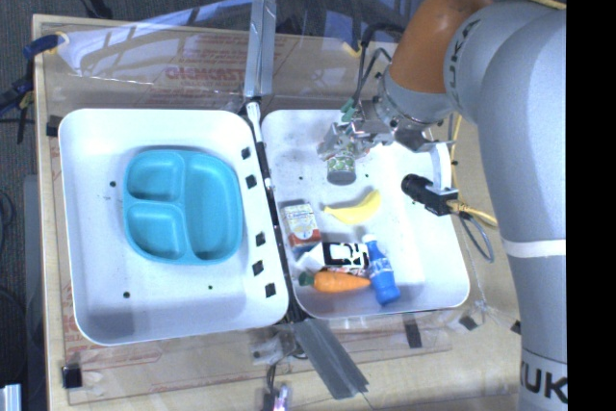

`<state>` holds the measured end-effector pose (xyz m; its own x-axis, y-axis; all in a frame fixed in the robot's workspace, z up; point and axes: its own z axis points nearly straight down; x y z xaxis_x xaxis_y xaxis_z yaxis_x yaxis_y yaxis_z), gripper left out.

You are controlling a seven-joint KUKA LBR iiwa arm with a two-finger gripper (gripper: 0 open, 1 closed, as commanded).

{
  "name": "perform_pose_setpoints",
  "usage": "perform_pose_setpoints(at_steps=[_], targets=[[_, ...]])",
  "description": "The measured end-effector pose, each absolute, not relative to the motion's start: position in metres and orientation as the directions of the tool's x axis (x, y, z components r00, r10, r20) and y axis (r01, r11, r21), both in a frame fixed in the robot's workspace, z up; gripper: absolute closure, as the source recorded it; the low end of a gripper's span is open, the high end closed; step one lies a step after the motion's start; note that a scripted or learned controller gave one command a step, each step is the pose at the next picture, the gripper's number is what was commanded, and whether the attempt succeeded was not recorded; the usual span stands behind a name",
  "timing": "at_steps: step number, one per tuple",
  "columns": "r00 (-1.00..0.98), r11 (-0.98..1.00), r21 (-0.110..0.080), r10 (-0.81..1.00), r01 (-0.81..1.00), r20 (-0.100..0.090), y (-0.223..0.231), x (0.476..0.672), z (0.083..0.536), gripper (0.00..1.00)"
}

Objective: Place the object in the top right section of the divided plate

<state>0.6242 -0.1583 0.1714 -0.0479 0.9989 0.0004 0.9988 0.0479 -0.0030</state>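
Hovering tool (343, 152) sits just above the banana (352, 206) in right bin (438, 250)

plate (183, 207) blue | banana (353, 206) yellow | carrot (341, 283) orange (bins (96, 303) white)

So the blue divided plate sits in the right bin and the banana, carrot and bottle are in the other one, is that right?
Not quite. The camera view shows the blue divided plastic plate in the left white bin. The yellow banana, orange carrot and blue bottle lie in the right white bin.
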Motion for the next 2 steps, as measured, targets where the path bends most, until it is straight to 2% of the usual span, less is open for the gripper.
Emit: perform_pose_setpoints(at_steps=[1, 2], targets=[[-0.146, 0.146, -0.004, 0.989, 0.989, 0.0, -0.1, 0.613, 0.116, 1.0], [0.034, -0.034, -0.003, 0.999, 0.999, 0.0, 0.014, 0.621, 0.192, 1.0]])
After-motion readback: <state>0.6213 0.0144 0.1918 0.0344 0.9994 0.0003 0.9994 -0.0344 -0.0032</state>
